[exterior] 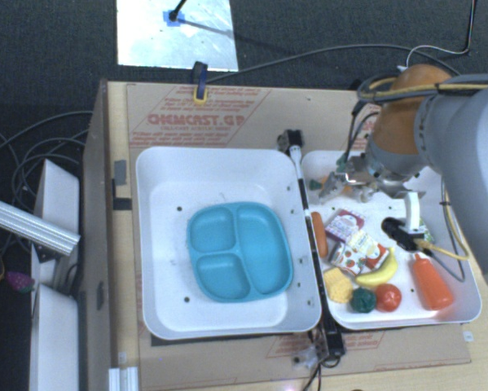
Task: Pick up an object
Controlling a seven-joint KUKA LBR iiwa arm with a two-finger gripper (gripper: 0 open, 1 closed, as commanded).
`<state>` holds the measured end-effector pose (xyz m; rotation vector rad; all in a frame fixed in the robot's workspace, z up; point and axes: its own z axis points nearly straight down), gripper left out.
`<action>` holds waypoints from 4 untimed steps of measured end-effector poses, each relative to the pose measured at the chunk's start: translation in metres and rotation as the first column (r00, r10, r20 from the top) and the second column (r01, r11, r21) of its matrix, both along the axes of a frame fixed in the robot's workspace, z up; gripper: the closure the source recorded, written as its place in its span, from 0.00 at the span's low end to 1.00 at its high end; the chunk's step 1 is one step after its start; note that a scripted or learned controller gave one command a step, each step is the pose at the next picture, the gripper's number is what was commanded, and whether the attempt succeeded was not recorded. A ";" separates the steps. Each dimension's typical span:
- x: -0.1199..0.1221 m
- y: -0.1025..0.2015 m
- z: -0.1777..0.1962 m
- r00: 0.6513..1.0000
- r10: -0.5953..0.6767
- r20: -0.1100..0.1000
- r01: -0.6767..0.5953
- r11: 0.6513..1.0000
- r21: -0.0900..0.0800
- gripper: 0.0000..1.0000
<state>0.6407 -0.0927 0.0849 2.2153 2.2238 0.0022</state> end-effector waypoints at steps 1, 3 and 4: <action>-0.038 0.007 0.000 1.000 -0.004 0.000 0.004 1.000 -0.002 0.00; 0.023 -0.003 -0.003 1.000 0.002 -0.028 -0.002 1.000 0.006 0.00; -0.034 0.005 -0.001 1.000 -0.002 -0.002 0.002 1.000 0.001 0.00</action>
